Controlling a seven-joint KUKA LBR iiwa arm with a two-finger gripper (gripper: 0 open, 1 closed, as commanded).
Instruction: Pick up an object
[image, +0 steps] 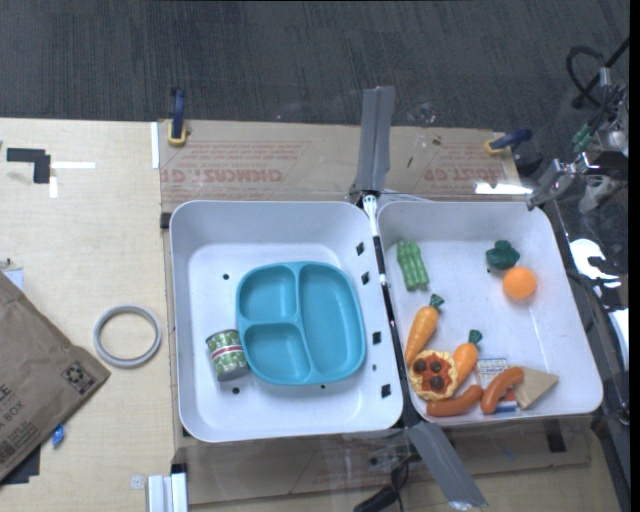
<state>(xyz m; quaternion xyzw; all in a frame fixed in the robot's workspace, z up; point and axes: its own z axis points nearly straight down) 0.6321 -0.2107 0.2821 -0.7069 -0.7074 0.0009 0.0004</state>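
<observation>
Two shallow white bins sat side by side on the bench, and every object in them lay at rest. The left bin (190, 330) carried a teal divided plate (300, 322) with a small green-and-white can (227, 354) just beside its left edge. The right bin (560, 300) held the toy food: a green corn-like piece (412, 265) near the upper left, a dark green piece (502, 255) touching or nearly touching an orange ball (520, 284), two carrots (422, 332) (466, 360), a small pizza (433, 372) between them, two sausages (500, 388) along the lower wall and a tan wedge (536, 386) in the lower right corner.

Of the arm, only dark cabling and mounting parts (590, 150) stood at the upper right, beyond the bin's corner; the pincer could not be made out there, so whether it was open or closed could not be told, and nothing was seen between its fingers.

By this showing the task had not begun in any visible way: no object was lifted or tilted. All of it remained, namely choosing a piece, coming down over it, closing and raising it. The orange ball and the corn-like piece lay apart from their neighbours and seemed the easier picks.
</observation>
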